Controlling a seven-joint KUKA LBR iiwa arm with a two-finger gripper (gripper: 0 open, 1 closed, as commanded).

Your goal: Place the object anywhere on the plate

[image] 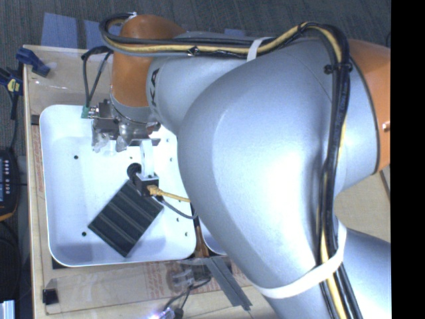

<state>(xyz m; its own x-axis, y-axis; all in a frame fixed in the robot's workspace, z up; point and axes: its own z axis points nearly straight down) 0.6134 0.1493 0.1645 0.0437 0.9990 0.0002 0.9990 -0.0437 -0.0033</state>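
Your gripper (109,141) hangs low over the far part of the left bin (56,178), just under the orange band (133,58) at the wrist, and its pale fingers (99,140) point down toward the white floor. You cannot tell from this angle whether they are spread or pressed together, since the metal blurs into the bin; nothing shows between them. The dark ribbed object (126,216), a flat black rectangle lying at a slant, sits on the bin floor well apart from the fingers, below and a little to their right in the view, toward the near rim. Between fingers and object you see a small black fitting (135,172) with a yellow cable (174,196) running off under the grey arm (265,151)
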